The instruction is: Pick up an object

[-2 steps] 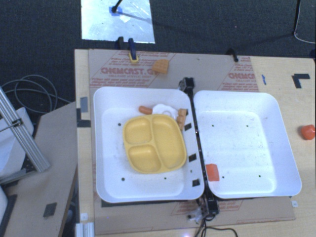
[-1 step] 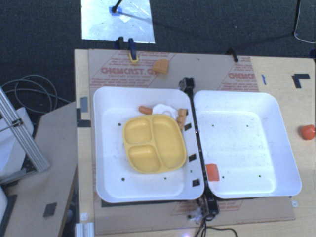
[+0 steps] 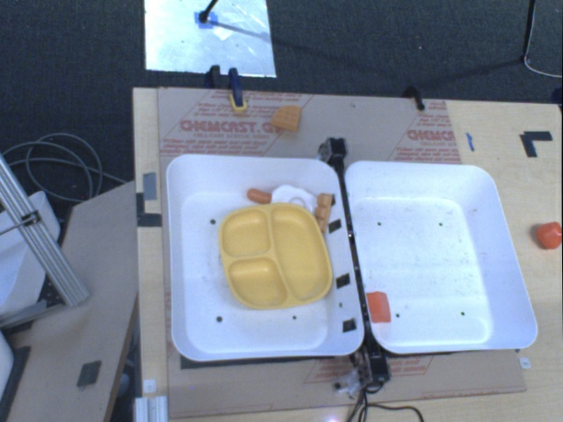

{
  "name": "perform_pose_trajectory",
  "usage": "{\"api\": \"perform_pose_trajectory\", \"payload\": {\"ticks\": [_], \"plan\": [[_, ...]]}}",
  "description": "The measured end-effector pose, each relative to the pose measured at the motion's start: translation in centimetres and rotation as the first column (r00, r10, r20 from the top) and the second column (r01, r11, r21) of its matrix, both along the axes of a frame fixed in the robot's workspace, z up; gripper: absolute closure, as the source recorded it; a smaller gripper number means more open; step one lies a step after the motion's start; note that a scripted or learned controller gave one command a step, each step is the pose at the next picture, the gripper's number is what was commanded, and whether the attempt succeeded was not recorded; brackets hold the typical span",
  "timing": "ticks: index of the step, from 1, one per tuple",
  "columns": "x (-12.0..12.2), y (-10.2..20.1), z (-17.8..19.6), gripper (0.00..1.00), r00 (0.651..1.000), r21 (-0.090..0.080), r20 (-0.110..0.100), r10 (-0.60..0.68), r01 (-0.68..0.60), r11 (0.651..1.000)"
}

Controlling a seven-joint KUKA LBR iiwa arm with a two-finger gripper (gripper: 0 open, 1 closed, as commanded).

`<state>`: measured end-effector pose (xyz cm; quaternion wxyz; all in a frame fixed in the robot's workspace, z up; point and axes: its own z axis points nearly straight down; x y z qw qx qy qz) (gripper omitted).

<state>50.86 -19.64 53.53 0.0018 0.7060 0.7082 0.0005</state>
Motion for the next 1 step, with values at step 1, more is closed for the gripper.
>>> {"api": "perform_pose_trajectory", "payload": {"ticks": [1], "plan": [[0.0,0.0,0.0,0.0,1.0,0.0,0.0,0.0,0.0,1.0]]}}
